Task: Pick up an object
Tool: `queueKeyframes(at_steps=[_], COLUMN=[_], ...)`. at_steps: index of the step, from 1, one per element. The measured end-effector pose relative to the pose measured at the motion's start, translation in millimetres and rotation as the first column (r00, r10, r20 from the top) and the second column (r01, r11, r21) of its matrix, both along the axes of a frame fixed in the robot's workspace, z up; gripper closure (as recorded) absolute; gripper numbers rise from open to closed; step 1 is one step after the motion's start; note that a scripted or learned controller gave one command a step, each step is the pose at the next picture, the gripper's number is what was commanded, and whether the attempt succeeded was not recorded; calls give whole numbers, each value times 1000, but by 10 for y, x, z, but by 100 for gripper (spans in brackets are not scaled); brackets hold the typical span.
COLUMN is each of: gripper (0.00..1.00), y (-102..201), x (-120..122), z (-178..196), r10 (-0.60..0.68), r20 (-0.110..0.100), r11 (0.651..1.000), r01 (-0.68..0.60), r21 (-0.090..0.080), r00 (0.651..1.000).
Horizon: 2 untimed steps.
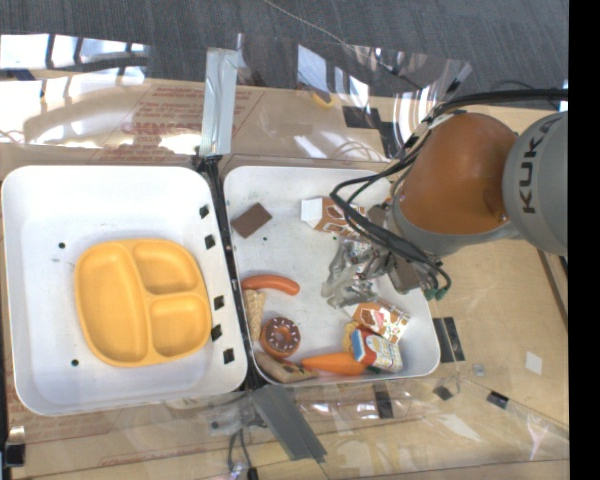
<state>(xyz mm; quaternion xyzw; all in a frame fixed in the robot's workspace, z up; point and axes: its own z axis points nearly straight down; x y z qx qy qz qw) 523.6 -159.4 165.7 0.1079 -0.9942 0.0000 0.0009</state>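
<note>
Right now the claw (352,273), its state impossible to tell, hangs low in the right bin (280,183); the snack packet (377,334) lies just below it.

Two white bins (20,268) are sitting here: one yellow tray (140,300), one sausage (271,284), one doughnut (280,336), one carrot (332,364), one brown square (250,219).

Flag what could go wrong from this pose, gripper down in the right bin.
1. The gripper sits over bare floor of the right bin, between items; closing here may grab nothing.
2. The snack packet and carrot lie close below; a sweep could shove them against the wall.
3. Loose cables hang near the wrist and could snag.
</note>
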Motion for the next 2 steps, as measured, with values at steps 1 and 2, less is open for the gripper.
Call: queueKeyframes(at_steps=[1,2], gripper=[100,100], y=[-514,-500], x=[-46,584], z=[-724,-190], r10=[77,-187], r20=[7,6], r11=[997,982], r01=[-77,187], r21=[-1,0], r00=[997,982])
